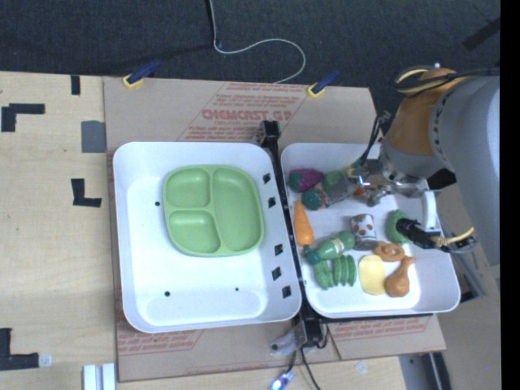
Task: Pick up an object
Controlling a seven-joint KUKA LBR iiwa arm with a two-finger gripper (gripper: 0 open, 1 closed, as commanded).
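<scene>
Green plate (214,210) — carrot (302,226) seemingly orange

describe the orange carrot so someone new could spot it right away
Look in the right white bin, along its left wall beside the divider between the two bins. The carrot lies there lengthwise, above the green toy vegetables. It is the only slim, tapered, plain orange piece in the bin.

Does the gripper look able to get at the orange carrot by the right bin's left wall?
Probably yes: the carrot lies uncovered, left of the gripper, though it sits close against the right bin wall.
</scene>
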